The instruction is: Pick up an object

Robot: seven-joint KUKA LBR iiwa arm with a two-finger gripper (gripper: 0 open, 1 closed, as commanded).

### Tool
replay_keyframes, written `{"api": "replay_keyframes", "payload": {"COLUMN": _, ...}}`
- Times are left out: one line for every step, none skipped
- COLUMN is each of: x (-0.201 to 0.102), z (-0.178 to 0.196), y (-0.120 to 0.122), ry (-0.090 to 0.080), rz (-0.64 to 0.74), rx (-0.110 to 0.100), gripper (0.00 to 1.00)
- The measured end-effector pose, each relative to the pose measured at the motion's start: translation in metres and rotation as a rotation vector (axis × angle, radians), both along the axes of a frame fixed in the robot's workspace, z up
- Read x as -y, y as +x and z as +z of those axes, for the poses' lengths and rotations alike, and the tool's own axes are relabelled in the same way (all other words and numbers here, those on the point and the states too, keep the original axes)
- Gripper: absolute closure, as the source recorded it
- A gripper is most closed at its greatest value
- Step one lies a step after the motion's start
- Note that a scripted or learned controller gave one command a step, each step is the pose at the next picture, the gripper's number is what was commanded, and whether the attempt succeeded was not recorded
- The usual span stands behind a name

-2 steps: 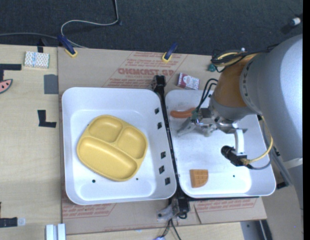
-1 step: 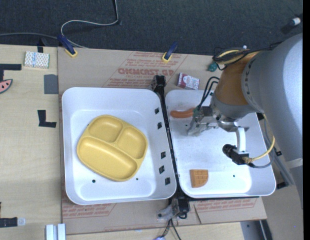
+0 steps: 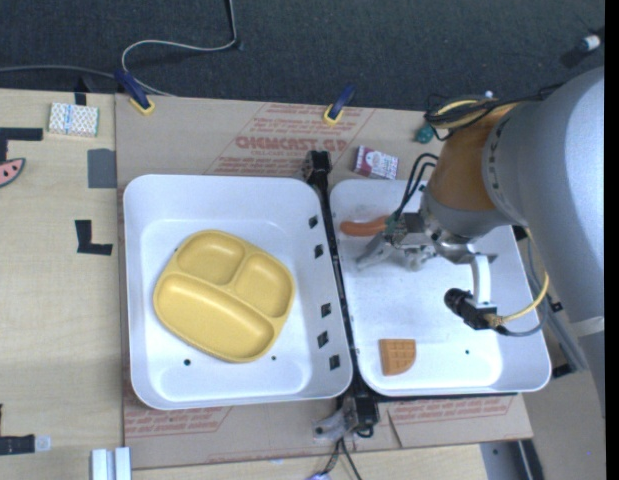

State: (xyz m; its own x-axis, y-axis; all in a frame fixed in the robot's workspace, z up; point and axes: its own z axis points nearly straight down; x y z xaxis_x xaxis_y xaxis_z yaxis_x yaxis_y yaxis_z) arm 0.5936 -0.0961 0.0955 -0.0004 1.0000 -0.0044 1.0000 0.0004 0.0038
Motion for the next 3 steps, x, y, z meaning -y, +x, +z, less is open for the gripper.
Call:
{"api": "replay_keyframes", "payload": {"x": 0.000, "z": 0.009, "y": 0.000, "ry": 0.001, "rz": 0.000, "rx": -0.002, "gripper": 1.00}}
{"api": "replay_keyframes", "payload": {"x": 0.000, "z": 0.009, "y": 0.000, "ry": 0.001, "rz": 0.000, "rx": -0.002, "gripper": 0.00}}
{"api": "replay_keyframes", "payload": {"x": 0.003, "z": -0.009, "y": -0.032, "ry": 0.003, "rz": 0.001, "rx": 0.000, "gripper": 0.00}}
